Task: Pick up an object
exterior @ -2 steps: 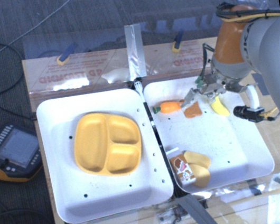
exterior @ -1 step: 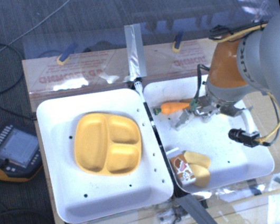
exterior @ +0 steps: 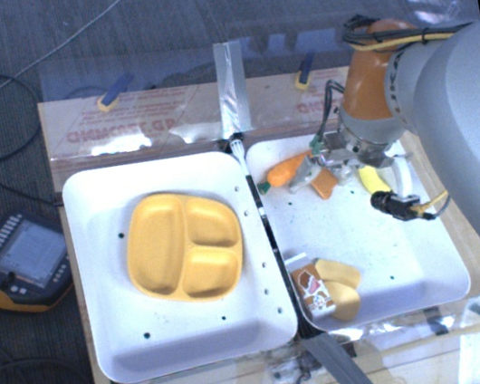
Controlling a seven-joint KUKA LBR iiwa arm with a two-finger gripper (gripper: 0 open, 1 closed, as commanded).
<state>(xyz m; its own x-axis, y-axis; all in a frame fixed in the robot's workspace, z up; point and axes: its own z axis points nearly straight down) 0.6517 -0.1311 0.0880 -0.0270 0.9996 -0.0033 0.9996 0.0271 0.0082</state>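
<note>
- The grey arm with its orange band point(exterior: 367, 89) reaches in from the right over the far side of the right shallow white bin point(exterior: 391, 265).
- The tool point(exterior: 333, 158) hangs low there; whether it is wide or narrow, I cannot tell.
- An orange toy carrot with a green tip point(exterior: 285, 170) lies just left of the tool, near the bin's far-left corner.
- A small orange block point(exterior: 324, 184) sits just below the tool.
- A short yellow piece point(exterior: 372, 179) lies to the tool's right.
- A tan rounded piece point(exterior: 340, 281) and a brown packet point(exterior: 311, 286) rest together in the near-left corner.
- The left shallow white bin point(exterior: 91, 286) holds a yellow divided plastic tray point(exterior: 185, 245).
</note>
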